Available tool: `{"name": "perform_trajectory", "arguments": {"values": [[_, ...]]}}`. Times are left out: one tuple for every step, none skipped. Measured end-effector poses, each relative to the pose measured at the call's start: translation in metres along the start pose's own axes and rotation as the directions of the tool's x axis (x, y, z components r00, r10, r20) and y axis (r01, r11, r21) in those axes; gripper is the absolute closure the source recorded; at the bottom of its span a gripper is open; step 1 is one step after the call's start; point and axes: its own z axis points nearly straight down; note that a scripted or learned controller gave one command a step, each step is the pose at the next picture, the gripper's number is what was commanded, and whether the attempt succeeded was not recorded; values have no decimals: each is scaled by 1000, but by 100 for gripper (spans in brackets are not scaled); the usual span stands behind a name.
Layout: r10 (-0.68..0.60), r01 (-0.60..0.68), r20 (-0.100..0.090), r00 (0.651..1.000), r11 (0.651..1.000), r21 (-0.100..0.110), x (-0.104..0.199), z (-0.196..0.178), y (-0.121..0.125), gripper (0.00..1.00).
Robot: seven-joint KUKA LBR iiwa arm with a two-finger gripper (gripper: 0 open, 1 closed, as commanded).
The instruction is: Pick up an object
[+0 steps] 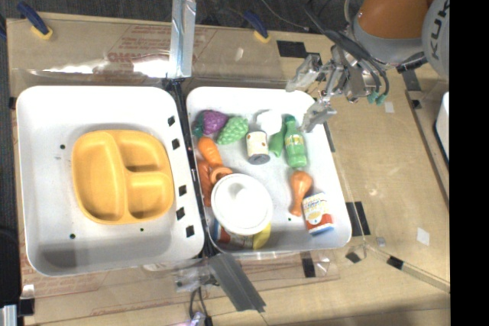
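My gripper (pixel 309 95) hangs over the far right corner of the right bin (pixel 336 187), its two fingers spread apart with nothing between them. Just below it in the bin stand a green bottle (pixel 294 143) and a small white jar with a dark label (pixel 257 146). Further left lie purple grapes (pixel 212 121), green grapes (pixel 233 129) and an orange carrot (pixel 208 151). A white bowl (pixel 241 202) sits at the front, with an orange drumstick (pixel 299 188) and a small white and red carton (pixel 316 211) to its right.
The left bin (pixel 38 156) holds a yellow divided tray (pixel 122 173). A metal post (pixel 182 34) stands behind the gap between the bins. Cables trail from the wrist at the upper right. Bare bench lies to the right of the bins.
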Motion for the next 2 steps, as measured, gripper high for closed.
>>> {"name": "perform_trajectory", "arguments": {"values": [[-128, 127, -8, 992, 992, -5, 4, 121, -14, 0], [69, -69, 2, 998, 998, -1, 96, 184, -14, 0]]}}
